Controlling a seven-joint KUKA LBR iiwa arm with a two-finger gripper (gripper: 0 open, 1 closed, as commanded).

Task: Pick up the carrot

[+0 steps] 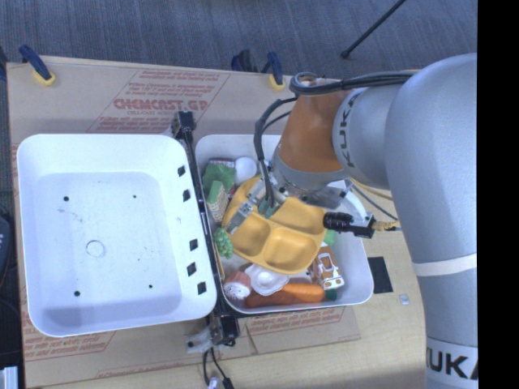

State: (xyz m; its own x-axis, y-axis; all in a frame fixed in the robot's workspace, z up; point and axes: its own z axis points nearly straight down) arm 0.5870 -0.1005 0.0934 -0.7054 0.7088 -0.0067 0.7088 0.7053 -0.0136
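End effector (258, 205) hangs over the right bin (362, 286) by the yellow tray (284, 237); its opening I can't tell. Carrot (290, 294) lies along the near wall.

one fixed camera above the counter (122, 96), looking down at a slant, moderately close, both white bins (49, 217) in frame side by side, arm (405, 152) entering from the right

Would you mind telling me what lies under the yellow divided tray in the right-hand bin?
The yellow tray rests on a pile: a white piece and the carrot poke out at its near edge, green items beyond. Whatever sits beneath its middle is covered.
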